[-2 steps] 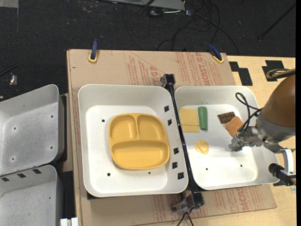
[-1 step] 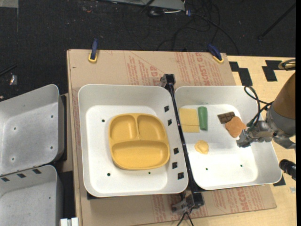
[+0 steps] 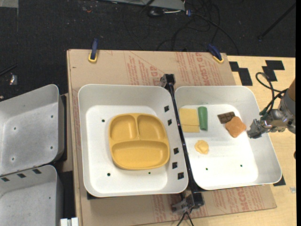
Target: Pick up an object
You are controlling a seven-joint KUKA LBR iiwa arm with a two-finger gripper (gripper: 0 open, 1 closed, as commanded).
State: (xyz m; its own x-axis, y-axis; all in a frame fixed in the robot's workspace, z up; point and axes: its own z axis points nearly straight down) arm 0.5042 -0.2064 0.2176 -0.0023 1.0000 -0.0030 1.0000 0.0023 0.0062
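Note:
The right bin holds a pale yellow block, a green cylinder lying beside it, a small brown piece, an orange lump and a small yellow-orange blob. My gripper hangs at the right bin's right edge, just right of the orange lump. It is small and dark in the camera view, and nothing shows between its fingers.
The left bin holds a yellow divided plate. A black divider with clips runs between the bins. Grey metal trays lie off the bench to the left. Cables trail at the right.

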